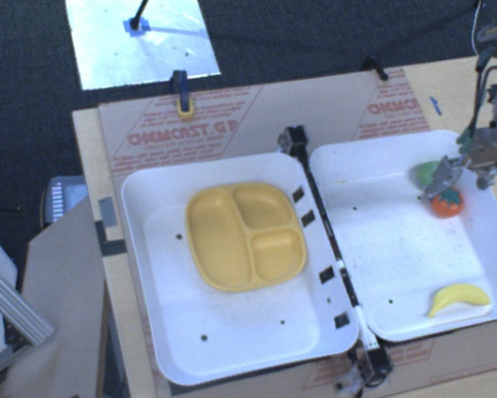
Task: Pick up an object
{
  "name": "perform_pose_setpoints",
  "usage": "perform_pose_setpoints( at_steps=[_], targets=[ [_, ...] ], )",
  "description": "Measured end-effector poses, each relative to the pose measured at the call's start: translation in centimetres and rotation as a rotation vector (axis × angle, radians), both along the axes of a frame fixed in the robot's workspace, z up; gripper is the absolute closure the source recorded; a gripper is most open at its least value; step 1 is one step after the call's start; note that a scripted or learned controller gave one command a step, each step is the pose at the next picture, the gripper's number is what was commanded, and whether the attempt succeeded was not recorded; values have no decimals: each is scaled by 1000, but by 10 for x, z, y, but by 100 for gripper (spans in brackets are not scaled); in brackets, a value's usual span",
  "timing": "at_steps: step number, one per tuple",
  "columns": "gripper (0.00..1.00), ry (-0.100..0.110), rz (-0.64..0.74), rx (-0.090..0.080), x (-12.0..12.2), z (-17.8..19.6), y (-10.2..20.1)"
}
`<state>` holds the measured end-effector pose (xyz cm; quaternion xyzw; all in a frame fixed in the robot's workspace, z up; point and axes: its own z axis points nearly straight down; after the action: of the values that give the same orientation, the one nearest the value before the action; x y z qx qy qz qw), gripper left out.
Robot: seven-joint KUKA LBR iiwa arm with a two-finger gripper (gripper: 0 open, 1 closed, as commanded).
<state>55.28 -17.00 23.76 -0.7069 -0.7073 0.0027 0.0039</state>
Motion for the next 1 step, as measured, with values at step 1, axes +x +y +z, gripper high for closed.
perform_pose_setpoints(
  at_steps=[1],
  targets=[
    [0, -11, 3, -2, 2, 6, 0]
  ],
)
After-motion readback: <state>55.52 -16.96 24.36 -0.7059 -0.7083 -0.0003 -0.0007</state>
